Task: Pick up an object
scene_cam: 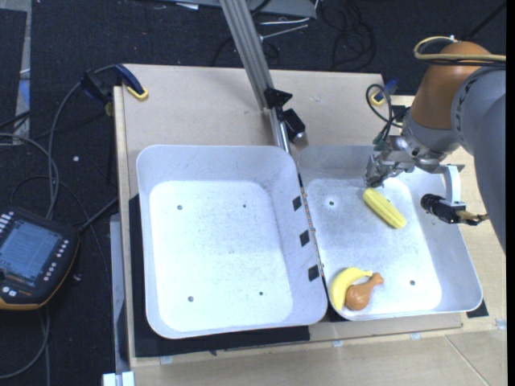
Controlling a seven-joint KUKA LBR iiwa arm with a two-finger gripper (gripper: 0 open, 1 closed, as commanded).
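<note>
One ridged yellow corn cob [385, 208], tapered

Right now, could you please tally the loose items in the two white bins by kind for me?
Corn cob, yellow, in the right bin: 1
Banana, yellow, right bin: 1
Drumstick, orange-brown, touching the banana: 1
Total: 3

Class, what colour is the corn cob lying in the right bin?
Yellow: the corn cob, shown best in the camera view.
</note>
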